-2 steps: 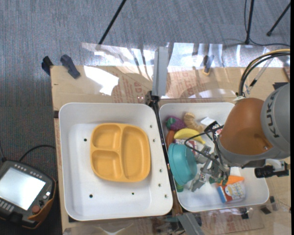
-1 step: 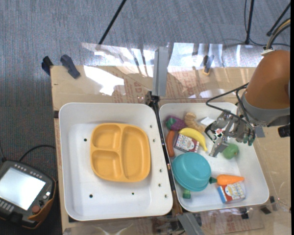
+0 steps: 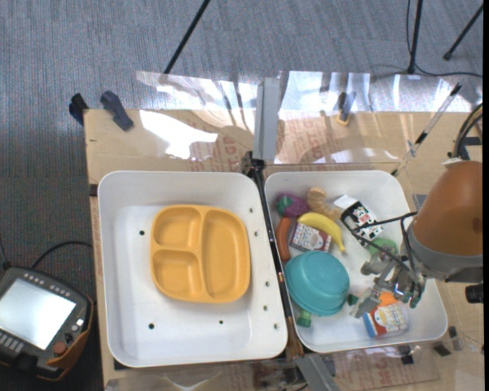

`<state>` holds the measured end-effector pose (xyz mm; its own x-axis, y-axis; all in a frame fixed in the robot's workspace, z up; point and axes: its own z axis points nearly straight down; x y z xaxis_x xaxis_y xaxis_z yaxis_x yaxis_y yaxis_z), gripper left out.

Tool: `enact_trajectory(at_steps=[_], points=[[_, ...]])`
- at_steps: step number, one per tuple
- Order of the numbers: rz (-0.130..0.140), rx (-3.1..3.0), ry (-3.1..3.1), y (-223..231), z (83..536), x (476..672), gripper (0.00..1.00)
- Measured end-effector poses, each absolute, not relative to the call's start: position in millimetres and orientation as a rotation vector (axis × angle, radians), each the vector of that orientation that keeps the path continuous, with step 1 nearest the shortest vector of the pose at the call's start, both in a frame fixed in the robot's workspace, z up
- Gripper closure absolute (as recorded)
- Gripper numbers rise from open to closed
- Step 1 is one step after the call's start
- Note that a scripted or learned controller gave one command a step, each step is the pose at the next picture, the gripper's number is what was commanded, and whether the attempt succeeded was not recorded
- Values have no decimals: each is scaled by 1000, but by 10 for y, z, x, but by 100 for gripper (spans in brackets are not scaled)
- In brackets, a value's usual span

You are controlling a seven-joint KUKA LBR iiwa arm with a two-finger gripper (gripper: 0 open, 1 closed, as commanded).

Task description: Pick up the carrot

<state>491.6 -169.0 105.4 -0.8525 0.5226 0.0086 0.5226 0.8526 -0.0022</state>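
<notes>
Presently at approach step, by judgement. Gripper (image 3: 391, 290): low, just right of teal bowl (image 3: 318, 282); open or closed, cannot tell. Carrot (image 3: 284, 239): just beyond bowl's left rim, untouched, well apart from gripper. Next: crossing over bowl, aligning along carrot, descending.

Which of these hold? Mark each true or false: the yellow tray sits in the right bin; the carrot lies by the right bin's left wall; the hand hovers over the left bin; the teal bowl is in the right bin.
1. False: the yellow three-compartment plastic tray sits in the left white bin.
2. True: the orange carrot lies there.
3. False: the hand is over the right white bin.
4. True: the teal round bowl is there.
</notes>
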Motion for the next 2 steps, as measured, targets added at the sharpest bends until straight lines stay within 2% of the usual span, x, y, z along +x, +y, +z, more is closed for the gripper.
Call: enact_trajectory(at_steps=[1,2], points=[[-2,-841,-3024,-1683,1174,4943,100],[0,-467,-3109,-2129,1755,4989,100]])
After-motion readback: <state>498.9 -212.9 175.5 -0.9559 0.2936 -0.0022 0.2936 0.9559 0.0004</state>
